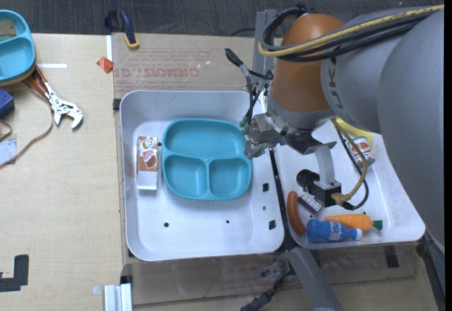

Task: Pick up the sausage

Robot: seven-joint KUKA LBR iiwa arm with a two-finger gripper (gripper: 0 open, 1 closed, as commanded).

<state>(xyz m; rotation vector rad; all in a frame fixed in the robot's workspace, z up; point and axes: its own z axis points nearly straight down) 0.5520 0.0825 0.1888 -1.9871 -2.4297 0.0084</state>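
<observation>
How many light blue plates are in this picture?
2. A divided plate lies in the left bin, beside a small carton. A second plate sits at the far left edge of the bench, cut off by the picture. The arm may hide more.

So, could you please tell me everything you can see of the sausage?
The sausage is a small reddish-brown link, smooth and slightly glossy, gently curved, with rounded ends. It looks whole. It lies flat on the floor of the bin under the arm, close along the wall that bin shares with its neighbour, running from far to near. Its near end reaches the blue bottle and seems to touch it. Nothing grips it.
</observation>
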